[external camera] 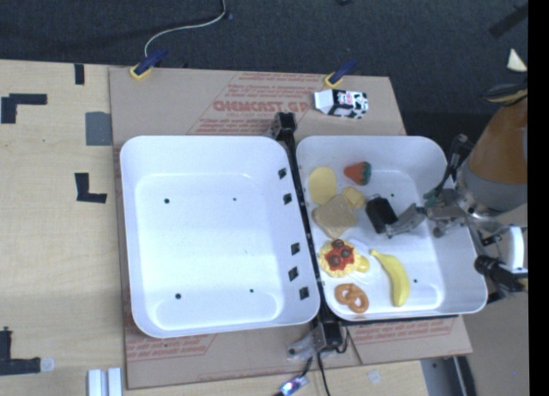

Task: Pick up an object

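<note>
Nearest in the right bin (429, 153): pretzel (352, 297), banana (393, 277), pizza slice (340, 258). My arm enters from the right, wrist low over the bin; my gripper (383, 214) sits beside the toast (335, 213). Finger state: cannot tell. Beyond, strawberry (358, 171).

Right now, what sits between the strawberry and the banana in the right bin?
In the camera view, the pincer hangs over the bin floor between the strawberry and the banana; bare white floor below it.
</note>
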Controlling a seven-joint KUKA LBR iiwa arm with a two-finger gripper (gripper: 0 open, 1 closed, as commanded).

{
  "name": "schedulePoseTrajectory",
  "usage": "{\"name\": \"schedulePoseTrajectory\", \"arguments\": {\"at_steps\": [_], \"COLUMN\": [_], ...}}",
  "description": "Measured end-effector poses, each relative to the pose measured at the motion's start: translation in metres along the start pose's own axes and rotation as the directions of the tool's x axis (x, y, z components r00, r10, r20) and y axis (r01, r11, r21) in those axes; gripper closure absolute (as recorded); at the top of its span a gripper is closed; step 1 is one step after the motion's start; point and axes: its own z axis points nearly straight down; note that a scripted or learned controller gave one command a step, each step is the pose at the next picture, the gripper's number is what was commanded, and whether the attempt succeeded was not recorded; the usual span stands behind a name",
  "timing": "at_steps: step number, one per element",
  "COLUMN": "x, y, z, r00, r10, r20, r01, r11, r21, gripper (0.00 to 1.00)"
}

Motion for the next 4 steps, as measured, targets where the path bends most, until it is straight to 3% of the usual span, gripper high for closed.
{"name": "schedulePoseTrajectory", "arguments": {"at_steps": [1, 2, 4], "x": [0.0, -0.001, -0.004], "y": [0.002, -0.019, -0.042], "z": [-0.018, 0.004, 0.007], "r00": [1.0, 1.0, 1.0], "r10": [-0.001, -0.001, -0.001], "r20": [0.003, 0.003, 0.002], "r01": [0.001, 0.001, 0.001], "r11": [1.0, 1.0, 1.0], "r21": [-0.011, -0.009, -0.009], "gripper": [1.0, 1.0, 1.0]}}
